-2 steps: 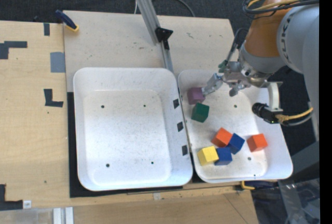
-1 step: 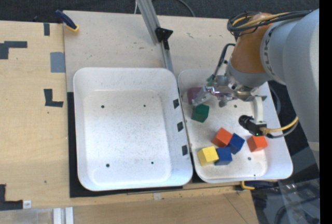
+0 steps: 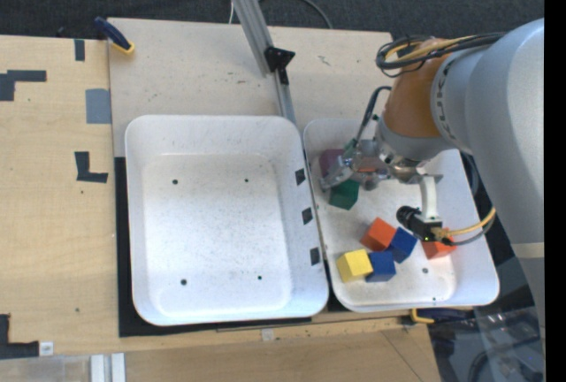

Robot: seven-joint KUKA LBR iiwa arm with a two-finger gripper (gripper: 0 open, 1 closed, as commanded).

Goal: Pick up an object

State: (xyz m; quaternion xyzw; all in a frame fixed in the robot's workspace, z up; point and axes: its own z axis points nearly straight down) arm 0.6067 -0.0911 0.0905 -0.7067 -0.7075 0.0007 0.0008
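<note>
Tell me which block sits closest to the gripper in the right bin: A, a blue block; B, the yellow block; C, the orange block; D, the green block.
D: the green block lies right under the gripper, while the yellow block, orange block and blue blocks cluster toward the bin's near edge.

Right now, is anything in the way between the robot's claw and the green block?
No. The gripper is right over the green block in the right bin. A purple piece sits beside it, not between. The other blocks lie farther off.
</note>
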